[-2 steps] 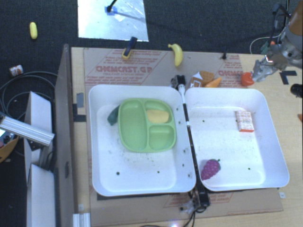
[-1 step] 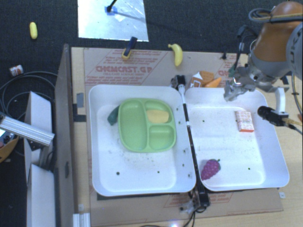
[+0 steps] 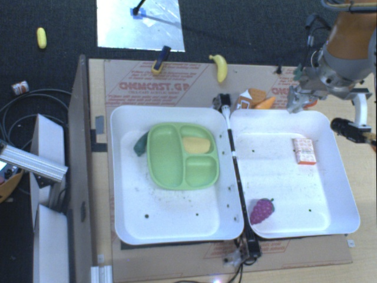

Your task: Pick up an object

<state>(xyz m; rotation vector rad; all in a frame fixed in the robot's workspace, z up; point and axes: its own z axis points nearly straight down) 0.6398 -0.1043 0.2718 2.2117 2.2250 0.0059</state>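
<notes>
Fingers on grey two-finger gripper point(image 3: 299, 102): cannot tell if spread or pressed. Small white-and-red cardboard box point(image 3: 304, 151) lies in right white bin point(image 3: 341, 184), near gripper. Box lies flat; fingers may slip off, grab nothing.

Reaches in from the upper right corner of the view. Orange band point(image 3: 352, 25) sits high on the limb, above a grey wrist section point(image 3: 340, 69) angled down and to the left. Claw point(image 3: 297, 104) hangs at the lower left end of the wrist, pointing down, low over the far edge of the right bin point(image 3: 283, 112), apart from everything lying inside it. Nothing visible between its tips. Finger spread too small and blurred to judge.
</notes>
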